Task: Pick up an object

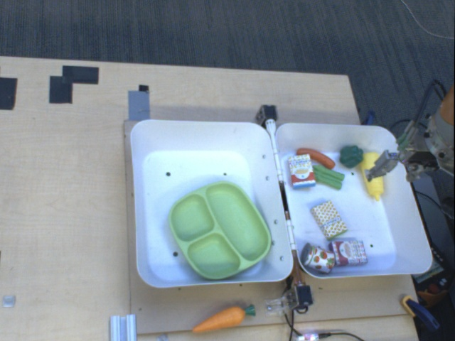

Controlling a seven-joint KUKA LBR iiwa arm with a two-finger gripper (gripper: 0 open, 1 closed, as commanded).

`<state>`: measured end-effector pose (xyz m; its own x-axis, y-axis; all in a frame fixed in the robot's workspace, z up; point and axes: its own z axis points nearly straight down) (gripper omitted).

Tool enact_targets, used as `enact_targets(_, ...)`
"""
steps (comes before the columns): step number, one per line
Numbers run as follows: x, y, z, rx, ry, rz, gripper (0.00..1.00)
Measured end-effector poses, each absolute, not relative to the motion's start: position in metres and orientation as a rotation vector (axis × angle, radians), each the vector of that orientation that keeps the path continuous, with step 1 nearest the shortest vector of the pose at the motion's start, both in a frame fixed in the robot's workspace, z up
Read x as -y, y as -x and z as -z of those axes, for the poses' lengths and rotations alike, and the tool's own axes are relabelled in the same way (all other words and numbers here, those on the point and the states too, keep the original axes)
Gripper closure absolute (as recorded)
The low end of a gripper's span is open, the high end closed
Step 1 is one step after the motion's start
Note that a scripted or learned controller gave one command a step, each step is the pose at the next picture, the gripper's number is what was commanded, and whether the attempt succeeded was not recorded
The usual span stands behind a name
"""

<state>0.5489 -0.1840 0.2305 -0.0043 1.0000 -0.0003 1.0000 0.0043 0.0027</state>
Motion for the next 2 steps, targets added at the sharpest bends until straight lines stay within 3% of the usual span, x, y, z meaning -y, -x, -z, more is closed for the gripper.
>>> enact_targets(1,0.194,-0.537,-0.114,-2.224,-2.219,-0.001,0.00)
enact_targets(2,0.149,-0.489,-0.087,-2.217,-2.216,-0.006,0.00)
